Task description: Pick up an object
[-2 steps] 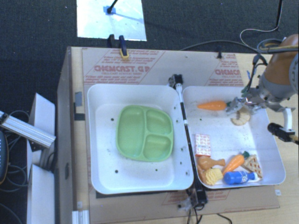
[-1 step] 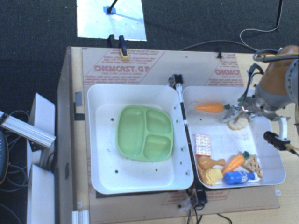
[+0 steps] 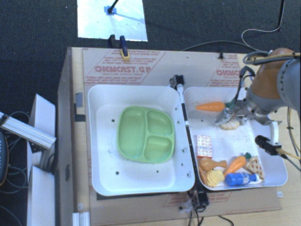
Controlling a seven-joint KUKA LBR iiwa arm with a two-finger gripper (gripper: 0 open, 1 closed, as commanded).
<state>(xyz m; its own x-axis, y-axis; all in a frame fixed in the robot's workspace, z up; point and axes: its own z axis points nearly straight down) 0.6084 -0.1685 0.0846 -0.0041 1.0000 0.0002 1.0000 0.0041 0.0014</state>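
Pincer [image 3: 229,117] is low in the right bin [image 3: 282,175], sitting right on a pale pastry [image 3: 230,125]; can't tell its state. A carrot [image 3: 210,107] lies just to its left, and the green tray [image 3: 145,134] is well left in the other bin [image 3: 101,182].

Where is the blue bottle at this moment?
The blue bottle lies in the right bin, at its near edge, just below the small carrot.
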